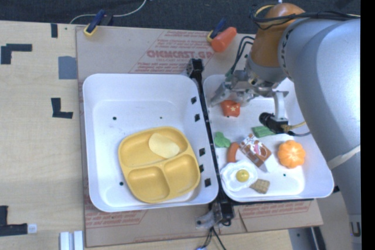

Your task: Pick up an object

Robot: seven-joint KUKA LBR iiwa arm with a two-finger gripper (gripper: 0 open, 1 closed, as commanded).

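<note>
The hand (233,96) hangs low in the right bin (319,184), directly over the red tomato (231,108); whether its grip is apart or together cannot be told. Nearer than the tomato lie a fried egg (239,175) and an orange (291,154)

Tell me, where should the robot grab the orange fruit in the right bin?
Probably straight from above, fingers across the middle of the orange fruit. It is round, and bare bin floor shows behind it and toward the bin wall; the brown packet crowds its other side.
</note>
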